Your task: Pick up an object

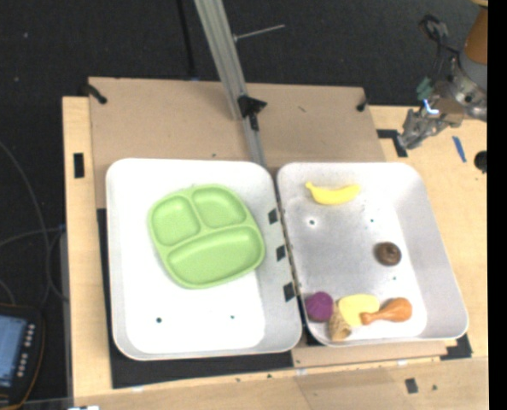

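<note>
Two shallow white bins (121,254) sit side by side. The left one holds one light green plastic divided plate (206,236) with three compartments. The right bin (428,229) holds five small items: one yellow banana (331,193), one brown doughnut (387,253), one purple ball (319,306), one pale yellow wedge (356,307), one orange-brown drumstick (389,312).

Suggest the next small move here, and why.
Probably swing the pincer toward the right bin and over the banana: the pincer sits beyond the bin's far right corner, with nothing seen between its fingers, and the banana lies apart from the other items.
</note>
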